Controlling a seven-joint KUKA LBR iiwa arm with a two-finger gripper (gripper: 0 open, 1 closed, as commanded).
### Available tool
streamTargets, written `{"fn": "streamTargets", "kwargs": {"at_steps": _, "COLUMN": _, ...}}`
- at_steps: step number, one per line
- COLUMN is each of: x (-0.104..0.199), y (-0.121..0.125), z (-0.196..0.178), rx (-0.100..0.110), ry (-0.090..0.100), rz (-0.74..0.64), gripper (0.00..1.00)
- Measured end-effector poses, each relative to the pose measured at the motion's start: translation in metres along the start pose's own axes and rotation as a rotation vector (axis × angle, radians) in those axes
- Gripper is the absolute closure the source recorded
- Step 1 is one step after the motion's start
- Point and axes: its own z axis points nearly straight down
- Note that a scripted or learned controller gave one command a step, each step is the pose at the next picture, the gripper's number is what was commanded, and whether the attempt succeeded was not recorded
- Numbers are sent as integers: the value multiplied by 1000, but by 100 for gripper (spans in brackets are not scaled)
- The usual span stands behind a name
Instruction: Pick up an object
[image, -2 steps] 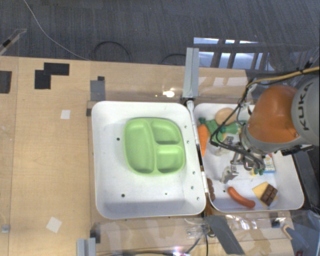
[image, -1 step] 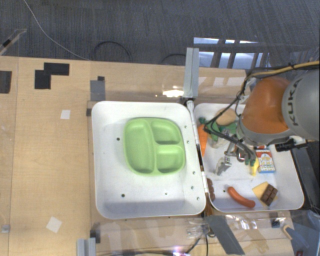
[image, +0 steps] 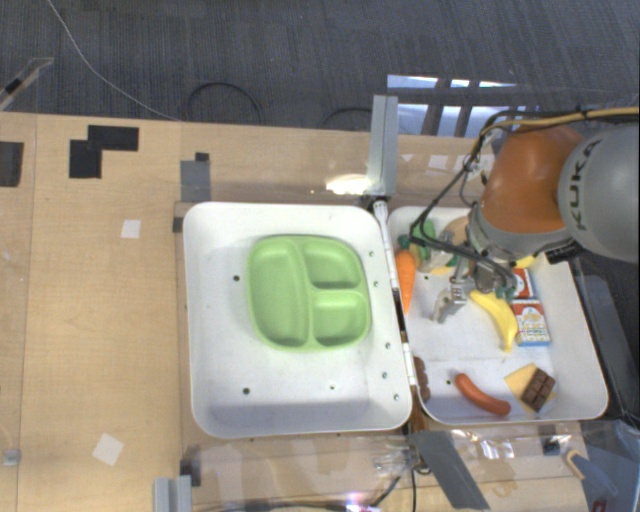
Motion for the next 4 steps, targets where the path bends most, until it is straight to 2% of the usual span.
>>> {"fn": "streamTargets", "kwargs": {"at_steps": 1, "x": -6, "y": 2, "z": -16, "rx": 1, "ry": -20, "rz": -6, "gripper": 100}}
{"fn": "streamTargets", "kwargs": {"at_steps": 2, "x": -2, "y": 75, "z": -67, "rx": 9, "ry": -16, "rz": 150, "gripper": 100}}
{"fn": "streamTargets", "kwargs": {"at_steps": 3, "x": -14, "y": 68, "z": -147, "rx": -1, "ry": -3, "rz": 508, "gripper": 100}}
{"fn": "streamTargets", "kwargs": {"at_steps": 4, "x": -40, "y": 35, "z": -130, "rx": 2, "ry": 2, "rz": 477, "gripper": 100}}
